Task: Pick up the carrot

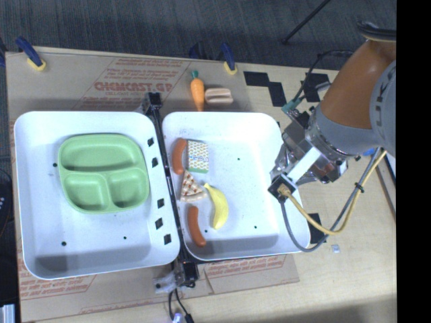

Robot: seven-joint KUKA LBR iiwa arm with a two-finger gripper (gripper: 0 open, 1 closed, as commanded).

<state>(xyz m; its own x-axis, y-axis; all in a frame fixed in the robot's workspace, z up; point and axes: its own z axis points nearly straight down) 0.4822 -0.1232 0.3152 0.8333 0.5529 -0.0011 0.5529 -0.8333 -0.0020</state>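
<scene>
The carrot [196,91], orange with a green top, lies on the cardboard just beyond the far rim of the right bin [256,140], outside both bins. My arm and wrist hang over the right edge of that bin, far to the right of the carrot and nearer the camera. The gripper [304,155] sits under the wrist housing and is hard to make out.
Beside the carrot lies a hot dog bun [219,97]. The right bin holds two sausages [178,155] [195,226], a patterned block [198,156], a pizza slice [191,188] and a banana [217,207]. A green divided plate [103,171] fills the left bin [40,234].
</scene>
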